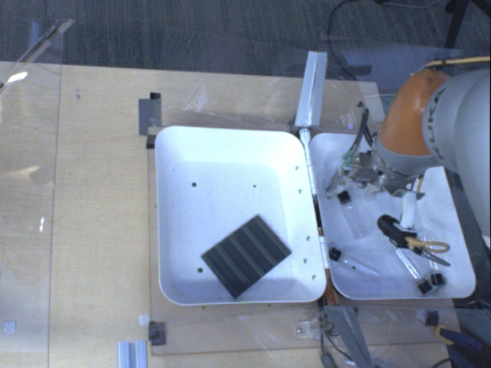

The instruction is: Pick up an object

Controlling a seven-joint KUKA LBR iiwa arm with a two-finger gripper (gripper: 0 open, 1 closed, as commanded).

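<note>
Candidate objects are sitting in both bins. A dark ribbed rectangular pad (246, 255) is lying flat in the left bin (184, 205), turned diagonally, toward that bin's near right corner and apart from the walls. In the right bin (460, 282), a pair of scissors (410, 240) with a black handle loop and yellowish loops is lying toward the near right side. A clear tube-like item (354, 264) with a dark end is lying near the near left corner, and another clear stick with a dark cap (418, 276) is lying by the near right edge; both are too small to identify further.

The gripper (354, 182) is hanging over the far left part of the right bin, close to the divider between the bins, with small dark and clear parts around its tip. Nothing is showing clearly between its fingers; whether they are spread or closed cannot be told. The grey arm (460, 121) with its orange band (406, 117) is reaching in from the right, covering the bin's far right corner. A metal bar (311, 98) is lying on the wooden bench (84, 205) beyond the bins.
</note>
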